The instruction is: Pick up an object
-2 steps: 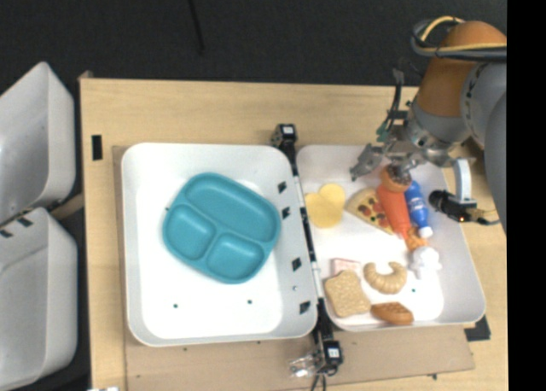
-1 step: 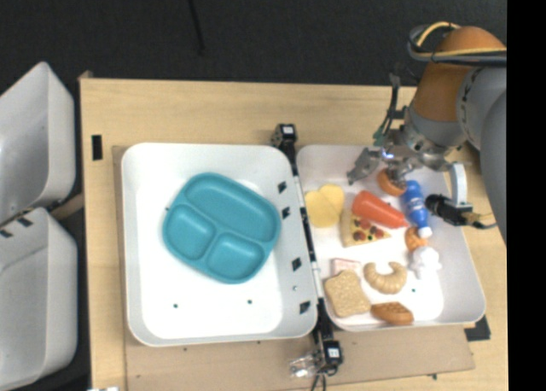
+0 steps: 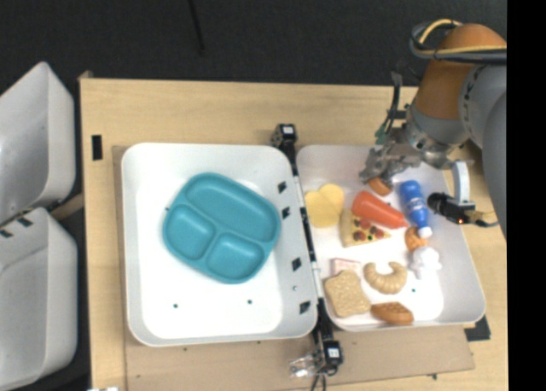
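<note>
The tool [image 3: 381,169] is seen at the upper part of the right bin [image 3: 461,291], low over its upper left corner, and whether it is open or closed cannot be told. No object is seen gripped in it. Just below it a small orange piece [image 3: 380,185] is placed, and next to that a red-orange carrot-like toy [image 3: 378,209] and a blue bottle [image 3: 413,202]. Further down in the frame a yellow toy [image 3: 324,207], a pizza slice [image 3: 363,233], a croissant [image 3: 386,276], a slice of bread [image 3: 346,294] and a brown sausage-like piece [image 3: 392,313] are found. In the left bin [image 3: 145,295] a teal divided plate [image 3: 222,227] is laid.
</note>
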`<state>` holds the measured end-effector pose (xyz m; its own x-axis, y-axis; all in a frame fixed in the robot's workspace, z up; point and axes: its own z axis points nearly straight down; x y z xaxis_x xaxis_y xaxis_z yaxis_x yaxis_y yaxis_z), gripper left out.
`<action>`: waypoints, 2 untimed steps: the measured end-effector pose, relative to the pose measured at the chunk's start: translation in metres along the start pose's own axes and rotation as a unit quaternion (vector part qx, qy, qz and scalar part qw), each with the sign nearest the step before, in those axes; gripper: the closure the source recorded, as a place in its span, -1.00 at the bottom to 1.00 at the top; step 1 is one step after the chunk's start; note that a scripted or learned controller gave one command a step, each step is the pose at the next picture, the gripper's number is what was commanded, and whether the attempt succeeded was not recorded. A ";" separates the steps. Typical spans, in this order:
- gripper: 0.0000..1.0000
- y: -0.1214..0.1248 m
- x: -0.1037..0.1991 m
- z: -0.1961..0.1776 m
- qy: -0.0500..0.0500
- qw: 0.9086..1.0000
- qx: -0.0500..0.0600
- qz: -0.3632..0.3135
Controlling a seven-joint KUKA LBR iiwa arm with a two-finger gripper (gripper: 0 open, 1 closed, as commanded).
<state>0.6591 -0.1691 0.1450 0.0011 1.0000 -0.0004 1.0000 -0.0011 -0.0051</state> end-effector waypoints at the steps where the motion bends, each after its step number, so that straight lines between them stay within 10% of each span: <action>1: 1.00 -0.006 -0.007 -0.046 0.000 1.000 -0.003 0.000; 2: 1.00 -0.005 -0.009 -0.097 0.000 1.000 -0.004 -0.002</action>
<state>0.6550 -0.1776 0.2416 -0.0031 1.0000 -0.0011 1.0000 0.0031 0.0021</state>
